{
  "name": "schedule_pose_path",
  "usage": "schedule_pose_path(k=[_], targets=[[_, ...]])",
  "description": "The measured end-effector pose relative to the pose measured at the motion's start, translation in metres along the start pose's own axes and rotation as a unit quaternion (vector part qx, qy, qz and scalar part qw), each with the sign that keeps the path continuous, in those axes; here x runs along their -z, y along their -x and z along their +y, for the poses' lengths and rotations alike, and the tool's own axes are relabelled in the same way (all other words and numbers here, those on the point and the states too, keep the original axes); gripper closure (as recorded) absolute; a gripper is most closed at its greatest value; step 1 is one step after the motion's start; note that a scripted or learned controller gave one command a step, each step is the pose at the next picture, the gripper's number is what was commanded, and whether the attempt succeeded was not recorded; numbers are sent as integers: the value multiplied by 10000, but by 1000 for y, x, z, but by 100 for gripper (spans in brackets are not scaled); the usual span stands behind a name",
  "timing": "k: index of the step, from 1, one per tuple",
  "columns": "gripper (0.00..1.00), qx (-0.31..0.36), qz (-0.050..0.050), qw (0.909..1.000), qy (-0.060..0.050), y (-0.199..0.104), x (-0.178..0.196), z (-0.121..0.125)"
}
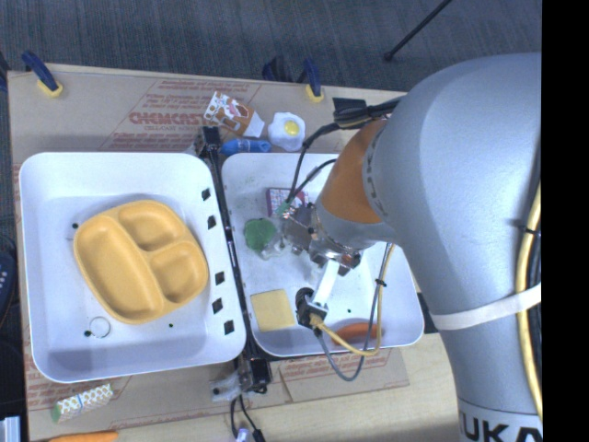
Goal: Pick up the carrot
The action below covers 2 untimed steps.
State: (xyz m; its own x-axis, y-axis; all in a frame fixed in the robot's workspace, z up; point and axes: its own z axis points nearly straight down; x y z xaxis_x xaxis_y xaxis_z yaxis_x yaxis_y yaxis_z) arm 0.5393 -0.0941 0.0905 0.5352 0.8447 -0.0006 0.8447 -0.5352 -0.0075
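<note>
The carrot is a small, smooth orange stick. It lies flat in the right white plastic bin, close to the bin's near wall and on its right side. Its long side runs left to right along that wall. A yellow cable crosses part of it, so I cannot tell which end is the tip. The bin is shallow, with round corners. A flat pale yellow square lies in it to the left of the carrot. Farther back is a bumpy green lump, and a small dark purple packet lies just past that. The big, smooth grey arm with its orange band reaches in from the right and covers much of this bin. Its gripper hangs just right of the green lump, well apart from the carrot. I cannot tell if the gripper is spread or closed. The left white plastic bin holds a smooth yellow plate with three hollows, and the hollows have nothing in them.
</note>
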Motion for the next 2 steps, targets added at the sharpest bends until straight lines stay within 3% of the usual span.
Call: schedule_pose_path(k=[1, 2], targets=[[0, 1082, 0, 9941, 28, -14, 123, 72], [0, 100, -1, 10000, 3, 4, 7, 41]])
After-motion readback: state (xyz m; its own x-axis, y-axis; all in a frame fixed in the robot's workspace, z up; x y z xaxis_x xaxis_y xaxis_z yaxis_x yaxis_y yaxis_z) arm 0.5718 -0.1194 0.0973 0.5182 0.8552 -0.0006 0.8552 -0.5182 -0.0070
